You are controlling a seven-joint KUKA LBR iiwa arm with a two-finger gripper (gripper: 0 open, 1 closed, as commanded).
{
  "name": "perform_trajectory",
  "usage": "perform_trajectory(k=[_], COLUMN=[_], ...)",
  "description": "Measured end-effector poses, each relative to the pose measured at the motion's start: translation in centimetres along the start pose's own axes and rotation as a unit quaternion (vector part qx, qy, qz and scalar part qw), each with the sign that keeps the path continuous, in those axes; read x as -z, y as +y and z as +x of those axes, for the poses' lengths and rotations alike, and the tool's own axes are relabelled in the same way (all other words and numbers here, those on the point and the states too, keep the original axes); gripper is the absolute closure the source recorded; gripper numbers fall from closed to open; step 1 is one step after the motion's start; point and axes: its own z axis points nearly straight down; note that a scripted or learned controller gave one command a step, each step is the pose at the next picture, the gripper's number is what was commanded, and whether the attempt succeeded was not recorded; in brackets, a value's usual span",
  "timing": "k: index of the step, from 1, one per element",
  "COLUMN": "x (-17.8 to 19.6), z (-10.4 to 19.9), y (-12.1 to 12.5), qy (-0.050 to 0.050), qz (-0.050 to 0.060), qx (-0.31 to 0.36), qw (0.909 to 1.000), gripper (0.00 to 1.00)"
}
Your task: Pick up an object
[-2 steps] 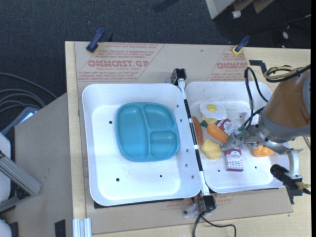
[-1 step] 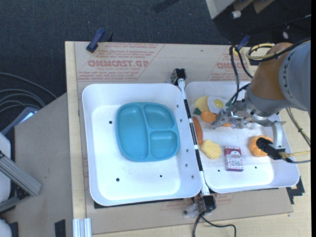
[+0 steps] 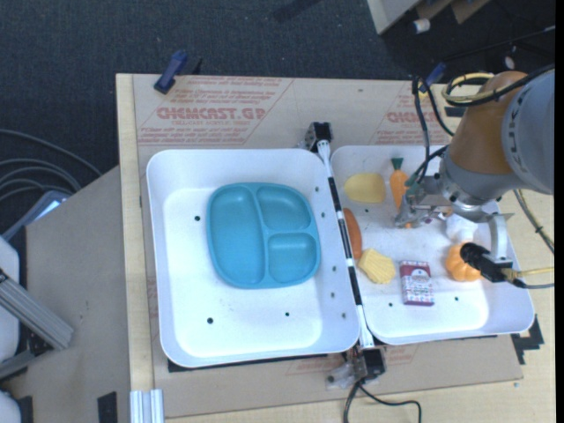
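toy carrot (image 3: 398, 183) stands out as the nearest thing to the gripper (image 3: 414, 211), lying in the right bin (image 3: 502, 317) near its far wall, orange with a small green top. the gripper hangs low over the bin floor just beside the carrot's lower end, on the end of the grey arm (image 3: 493, 148) that reaches in from the right. whether it is wide or narrow cannot be told from this angle, and nothing is visibly held in it.

judging by this, the reach-and-descend step is in hand and no grasp is made yet. the next move would call for centring over one object, closing on it, and lifting it straight up clear of the others.

counted in the right bin: one carrot, one pale yellow rounded piece (image 3: 365, 187) at the far left, one reddish sausage-like piece (image 3: 352, 231) along the left wall, one yellow ridged piece (image 3: 377, 266) like corn, one small red packet (image 3: 416, 283), and one orange fruit-like piece (image 3: 460, 263) partly behind black hardware on the arm.

counted in the left bin (image 3: 181, 315): one teal plate (image 3: 263, 234) with three compartments, lying flat in the middle.

two white bins in all, side by side and touching, on one bench (image 3: 220, 100).
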Motion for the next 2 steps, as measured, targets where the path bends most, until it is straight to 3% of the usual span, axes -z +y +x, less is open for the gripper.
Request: perform_trajectory(k=[1, 2], x=[-0.01, 0.99], z=[0.00, 0.03], y=[0.00, 0.05], qy=[0.000, 0.000], qz=[0.000, -0.001], qx=[0.000, 0.000], qw=[1.0000, 1.0000], gripper=[0.00, 1.00])
